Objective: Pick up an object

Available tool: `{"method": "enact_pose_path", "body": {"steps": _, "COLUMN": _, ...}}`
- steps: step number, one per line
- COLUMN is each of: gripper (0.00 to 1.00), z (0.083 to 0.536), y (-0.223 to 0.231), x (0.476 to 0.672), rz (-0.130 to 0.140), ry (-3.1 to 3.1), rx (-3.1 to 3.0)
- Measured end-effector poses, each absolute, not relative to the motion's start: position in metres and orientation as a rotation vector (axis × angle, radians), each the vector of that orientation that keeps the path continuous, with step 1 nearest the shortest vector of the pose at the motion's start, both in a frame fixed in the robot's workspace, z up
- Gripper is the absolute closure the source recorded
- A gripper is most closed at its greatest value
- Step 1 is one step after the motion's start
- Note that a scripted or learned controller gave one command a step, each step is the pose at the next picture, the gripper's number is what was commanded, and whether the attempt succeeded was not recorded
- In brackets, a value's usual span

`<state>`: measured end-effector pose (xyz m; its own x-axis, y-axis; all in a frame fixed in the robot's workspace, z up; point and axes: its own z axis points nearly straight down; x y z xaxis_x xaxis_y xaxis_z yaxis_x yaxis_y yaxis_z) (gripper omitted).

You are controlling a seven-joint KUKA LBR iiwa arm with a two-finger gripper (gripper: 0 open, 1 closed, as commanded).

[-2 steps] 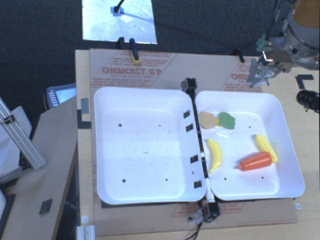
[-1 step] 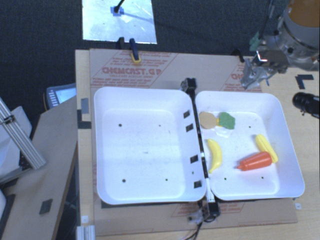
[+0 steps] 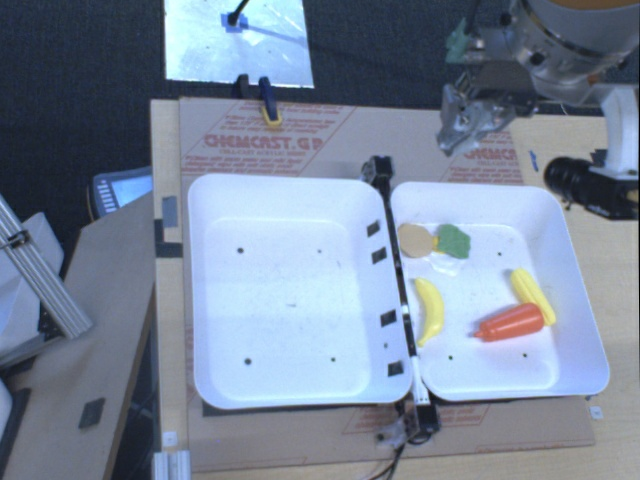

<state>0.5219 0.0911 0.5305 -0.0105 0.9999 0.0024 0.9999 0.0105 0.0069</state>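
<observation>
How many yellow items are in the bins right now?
2, both in the right bin: a banana near the divider and a corn cob just above the red carrot.

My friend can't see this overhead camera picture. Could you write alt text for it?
A robot gripper hovers above the far edge of the right bin, which holds a banana, a corn cob, a red carrot, a green toy and a tan round piece.
</observation>
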Motion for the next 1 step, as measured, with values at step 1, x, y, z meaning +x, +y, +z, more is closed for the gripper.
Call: {"method": "enact_pose_path", "body": {"steps": 1, "gripper": 1.00, "z": 0.3395, "y": 0.1268, "x": 0.5033, "rz": -0.019, "ry": 2.234, "rx": 2.221}}
